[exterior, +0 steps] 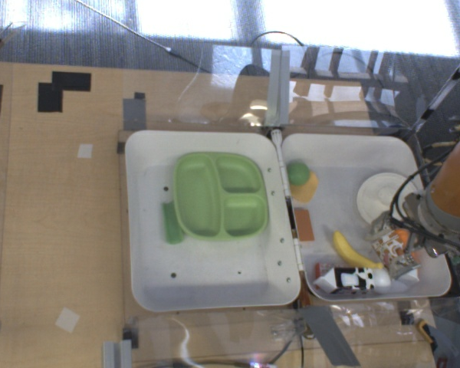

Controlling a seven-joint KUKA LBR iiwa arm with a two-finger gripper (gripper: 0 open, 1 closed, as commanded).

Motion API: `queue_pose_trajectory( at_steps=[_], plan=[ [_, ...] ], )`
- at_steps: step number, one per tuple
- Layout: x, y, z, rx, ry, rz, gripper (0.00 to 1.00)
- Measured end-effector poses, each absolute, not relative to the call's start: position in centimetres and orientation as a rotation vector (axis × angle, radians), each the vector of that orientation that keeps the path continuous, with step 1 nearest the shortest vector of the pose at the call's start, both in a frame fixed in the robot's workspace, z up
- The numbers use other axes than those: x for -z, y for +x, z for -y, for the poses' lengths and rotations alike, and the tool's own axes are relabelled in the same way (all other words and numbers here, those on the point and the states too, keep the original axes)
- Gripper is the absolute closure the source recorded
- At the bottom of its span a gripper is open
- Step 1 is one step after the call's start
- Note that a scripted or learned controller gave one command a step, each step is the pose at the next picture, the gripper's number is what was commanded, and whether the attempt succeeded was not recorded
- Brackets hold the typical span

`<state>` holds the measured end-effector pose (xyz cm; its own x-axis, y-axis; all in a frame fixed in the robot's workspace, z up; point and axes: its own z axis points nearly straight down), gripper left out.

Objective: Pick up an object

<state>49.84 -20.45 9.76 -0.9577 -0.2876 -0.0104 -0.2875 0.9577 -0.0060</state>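
The right bin [345, 163] holds a yellow banana [353, 251], a black-and-white bottle-like item [356, 279] along the front wall, a small brown card [304, 225], a green ball on a yellow piece [299, 176] and a white round dish [382, 196]. My gripper [399, 245] is low in the bin's front right corner, right over a crumpled white-and-orange packet [388, 244]. The wrist with its orange band [454, 181] rises above it and hides part of that corner.
The left bin [146, 282] holds a green divided plate [218, 196] and a green block [172, 222] beside it. A metal divider post [277, 90] stands behind the two bins. Cables [410, 194] loop off the wrist above the white dish.
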Motion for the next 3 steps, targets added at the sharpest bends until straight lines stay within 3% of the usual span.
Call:
queue_pose_trajectory(
  at_steps=[3],
  plan=[
    [-9.17,49.98,20.56,0.008,-0.392,-3.101,0.00]
  ],
)
